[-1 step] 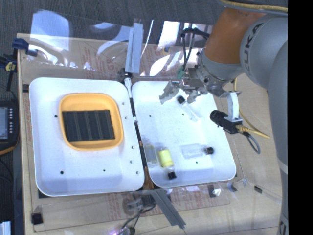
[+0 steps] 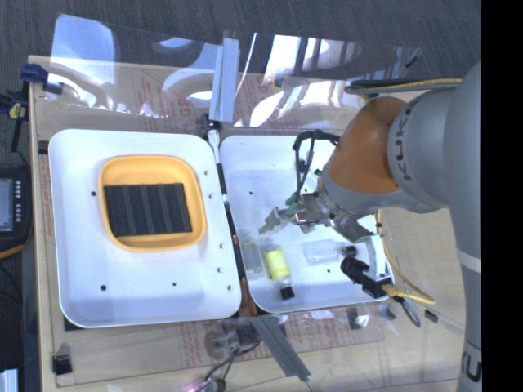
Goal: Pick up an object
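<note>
Two shallow white bins are sitting side by side on the bench (image 2: pixel 425 251). The left bin (image 2: pixel 65 219) is carrying a yellow tray (image 2: pixel 110 174) with rounded corners, lying flat toward the bin's far edge, and a dark ridged insert (image 2: pixel 147 209) is filling the tray's middle.

The right bin (image 2: pixel 261 158) is holding the loose things. A yellow bottle (image 2: pixel 276 261) is lying on its side near the bin's near-left corner, its black cap (image 2: pixel 287 291) pointing at the near edge. A pale, see-through piece (image 2: pixel 252 257) is lying just beside the bottle, along the bin's left edge. A clear packet (image 2: pixel 321 254) is resting nearer the bin's middle, apart from the bottle and toward the right edge.

The arm (image 2: pixel 425 162) is reaching in over the right bin's right edge, its orange band (image 2: pixel 364 158) hanging over the bin's far-right part. The gripper (image 2: pixel 278 219) is hovering low over the bin's middle, just beyond the bottle and beside the clear packet. Whether it is open or closed cannot be told, and nothing is visibly in its hold.

White lettering (image 2: pixel 400 160) on the grey arm casing is reading "KUK", the rest running out of sight; no label on the bottle or packet is legible
</note>
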